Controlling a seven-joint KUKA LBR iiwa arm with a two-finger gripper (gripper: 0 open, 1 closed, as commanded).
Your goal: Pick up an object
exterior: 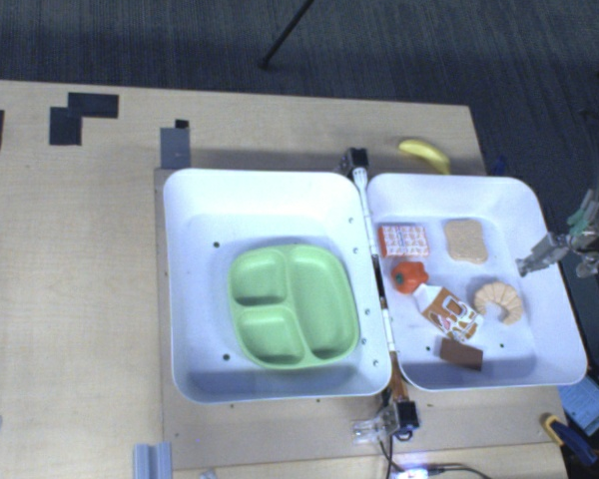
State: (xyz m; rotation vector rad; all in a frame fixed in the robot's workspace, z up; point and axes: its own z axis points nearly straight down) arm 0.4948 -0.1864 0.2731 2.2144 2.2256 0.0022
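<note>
The right white bin [539, 367] holds several small things. A red-and-white patterned packet [402, 239] lies by its left wall, with a red tomato-like piece [409, 276] just below it. A tan bread slice [466, 240] lies at the upper middle, a croissant [501, 301] toward the right, an orange-and-white packet [449, 313] in the middle and a brown bar [460, 354] near the front. My gripper [547, 254] hangs over the bin's right rim, to the right of the croissant and the bread slice and apart from both. It holds nothing that I can see.
The left white bin [195, 267] bears a green divided plate [292, 304]. A yellow banana [424, 154] lies on the bench behind the right bin. Black clips sit at the seam between the bins, at back and front. Cables lie at the bench's front edge.
</note>
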